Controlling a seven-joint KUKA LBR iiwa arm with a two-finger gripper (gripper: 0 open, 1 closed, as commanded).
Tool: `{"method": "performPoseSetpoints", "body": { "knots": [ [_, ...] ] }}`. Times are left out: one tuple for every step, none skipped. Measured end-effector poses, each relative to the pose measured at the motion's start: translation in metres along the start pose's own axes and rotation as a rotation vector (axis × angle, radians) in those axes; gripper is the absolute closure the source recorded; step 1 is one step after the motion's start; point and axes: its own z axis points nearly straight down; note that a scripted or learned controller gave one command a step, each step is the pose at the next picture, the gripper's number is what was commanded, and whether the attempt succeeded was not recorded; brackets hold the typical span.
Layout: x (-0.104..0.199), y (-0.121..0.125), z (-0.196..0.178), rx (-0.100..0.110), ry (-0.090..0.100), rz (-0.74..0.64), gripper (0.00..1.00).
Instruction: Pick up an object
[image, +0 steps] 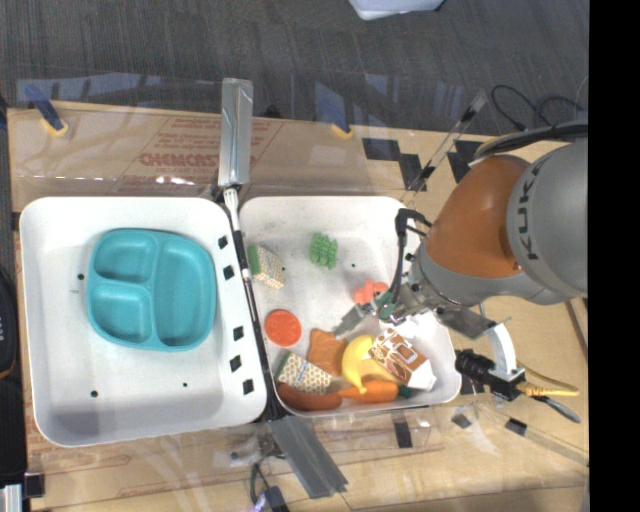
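You have 2 white bins side by side on the counter. The left bin (50, 400) carries a teal divided plate (152, 288) and nothing else worth reaching for.

The right bin (330, 212) holds your candidates. Most crowd its near edge: a yellow banana (356, 362), a patterned packet (398, 352), a red-orange piece (318, 398) along the near wall, and a wedge-shaped block (302, 372). An orange disc (283, 327) lies near the divider, a green toy (322, 250) sits alone toward the far edge.

The tool (385, 312) hangs over the right bin's near right part, just beside a small coral piece (371, 292) and above the pile. I cannot tell its state; nothing is visibly gripped.

The pile is packed against the near wall, so I judge room there tight. The green toy and the disc have open floor around them.
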Motion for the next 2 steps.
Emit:
{"method": "performPoseSetpoints", "body": {
  "knots": [
    [-0.043, -0.018, -0.069, -0.004, -0.004, -0.246, 0.00],
    [-0.012, 0.030, 0.026, 0.000, 0.001, -0.098, 0.00]
  ]
}}
